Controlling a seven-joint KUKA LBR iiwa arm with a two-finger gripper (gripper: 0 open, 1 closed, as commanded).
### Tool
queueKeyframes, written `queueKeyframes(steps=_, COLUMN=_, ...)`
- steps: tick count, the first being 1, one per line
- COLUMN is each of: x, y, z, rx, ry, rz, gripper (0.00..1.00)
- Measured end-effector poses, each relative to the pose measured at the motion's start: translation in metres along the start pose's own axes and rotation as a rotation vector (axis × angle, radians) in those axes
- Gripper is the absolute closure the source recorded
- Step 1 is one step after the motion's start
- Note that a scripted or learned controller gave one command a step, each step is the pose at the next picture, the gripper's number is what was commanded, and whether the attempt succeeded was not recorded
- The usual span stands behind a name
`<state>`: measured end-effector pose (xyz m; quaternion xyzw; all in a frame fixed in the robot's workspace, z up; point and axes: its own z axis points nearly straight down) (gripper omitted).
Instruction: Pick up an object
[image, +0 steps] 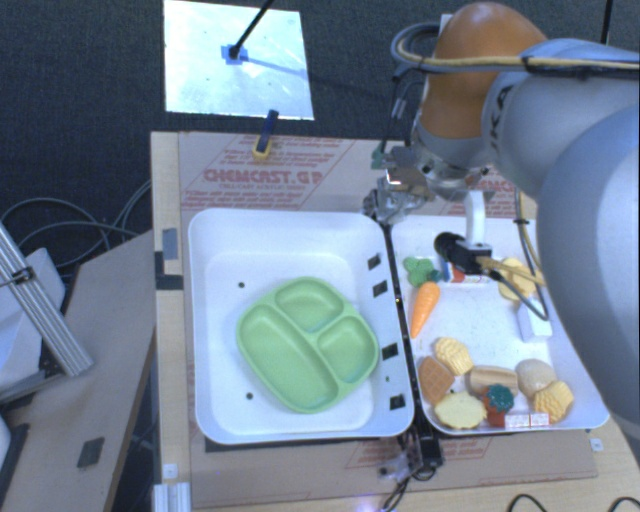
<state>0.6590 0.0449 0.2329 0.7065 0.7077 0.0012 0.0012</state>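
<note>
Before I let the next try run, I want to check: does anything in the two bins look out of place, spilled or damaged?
Nothing stands out. The green divided plate lies flat in the left bin. The toy foods, among them a carrot, sit in the right bin, most bunched along its near edge. I see nothing spilled onto the bench.

text: "chemcast gp" | colour: red | on: brown protective sheet (300, 165) under bins
</note>
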Motion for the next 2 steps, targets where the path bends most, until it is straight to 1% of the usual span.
queueKeyframes(steps=1, x=0.002, y=0.003, z=-0.002, rx=0.000, ry=-0.001, rz=-0.003, gripper=1.00)
queueKeyframes(steps=2, x=0.008, y=0.004, z=0.018, rx=0.003, ry=-0.001, rz=-0.004, gripper=1.00)
